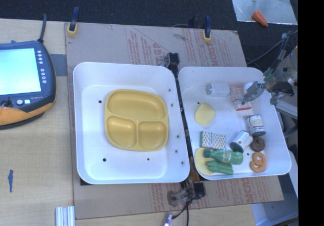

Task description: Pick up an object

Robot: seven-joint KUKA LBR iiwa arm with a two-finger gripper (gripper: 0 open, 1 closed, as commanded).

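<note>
1. Two white bins are sitting side by side: the left bin (81,119) carrying one yellow tray (136,119), the right bin (195,81) about ten small objects.
2. The gripper (251,90) is hovering over the right bin's far edge, beside a red-and-white packet (236,96); its opening I cannot tell.

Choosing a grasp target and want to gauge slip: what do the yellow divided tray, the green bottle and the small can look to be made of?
Yellow divided tray: likely moulded plastic, matte, with uniform colour and soft rounded compartment edges.
Green bottle: probably smooth plastic, slightly glossy, judging by a faint highlight along its side.
Small can: seemingly metal with a printed label; its rim looks bright, though it is too small to be sure.
</note>
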